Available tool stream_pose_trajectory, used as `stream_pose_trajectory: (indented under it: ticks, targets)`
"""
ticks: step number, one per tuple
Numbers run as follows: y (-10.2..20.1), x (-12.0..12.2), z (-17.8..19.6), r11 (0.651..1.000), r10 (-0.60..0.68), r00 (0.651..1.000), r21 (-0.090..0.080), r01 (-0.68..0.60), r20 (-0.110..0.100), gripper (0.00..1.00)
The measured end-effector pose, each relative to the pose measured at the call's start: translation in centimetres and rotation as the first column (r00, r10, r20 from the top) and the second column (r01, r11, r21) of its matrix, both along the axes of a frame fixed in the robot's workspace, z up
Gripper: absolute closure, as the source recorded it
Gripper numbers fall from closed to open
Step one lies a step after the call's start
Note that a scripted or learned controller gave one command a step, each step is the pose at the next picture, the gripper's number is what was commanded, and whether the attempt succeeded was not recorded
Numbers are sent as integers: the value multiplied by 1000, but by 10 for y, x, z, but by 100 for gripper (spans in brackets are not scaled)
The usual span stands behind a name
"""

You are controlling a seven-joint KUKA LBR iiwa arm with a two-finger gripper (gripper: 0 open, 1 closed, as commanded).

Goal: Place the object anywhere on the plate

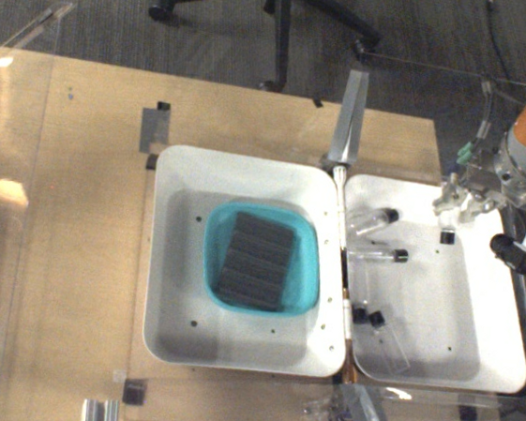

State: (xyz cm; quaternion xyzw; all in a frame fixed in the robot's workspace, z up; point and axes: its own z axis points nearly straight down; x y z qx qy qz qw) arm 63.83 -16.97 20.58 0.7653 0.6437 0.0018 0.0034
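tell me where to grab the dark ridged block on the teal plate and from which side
Take the dark ridged block from straight above, closing on its two long sides near the middle. It lies flat on the teal plate in the left bin, tilted slightly, and the plate's raised rim hinders a low sideways approach. This is a judgement; the block's height is hard to tell.

**Bench surroundings and clutter**

Two white bins sit side by side; taking the left bin (167,269) as landmark, the right bin (472,361) touches its right edge. An office chair base (281,9) stands on grey carpet beyond it. The wooden bench (48,275) spreads leftward.
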Motion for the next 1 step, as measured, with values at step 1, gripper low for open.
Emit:
stream_pose_trajectory:
  ticks: [1]
  targets:
    - [55, -52, -30, 968, 249, 968, 2, -249, -3, 100]
